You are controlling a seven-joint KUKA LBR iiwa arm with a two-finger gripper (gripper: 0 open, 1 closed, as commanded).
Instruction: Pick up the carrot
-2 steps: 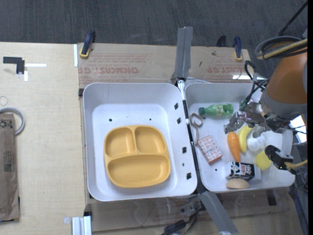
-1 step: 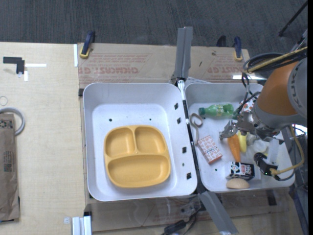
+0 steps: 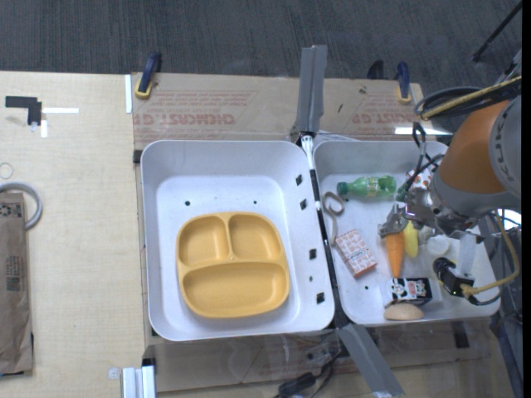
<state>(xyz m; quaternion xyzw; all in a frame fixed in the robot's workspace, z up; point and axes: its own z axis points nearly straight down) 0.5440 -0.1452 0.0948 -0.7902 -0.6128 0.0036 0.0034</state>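
Orange tapered plastic carrot (image 3: 395, 253) lies in right white bin (image 3: 365, 301), tip toward bench front. Two-finger gripper (image 3: 401, 220) sits at its thick top end; we can't tell its state. We judge carrot light, stiff, slick: grip mid-body, across width.

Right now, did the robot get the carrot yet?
Not yet, it seems. Done: the gripper has reached the right bin and sits at the carrot's top end. In hand: nothing clearly, since the carrot lies on the bin floor. Left: grasping and lifting it.
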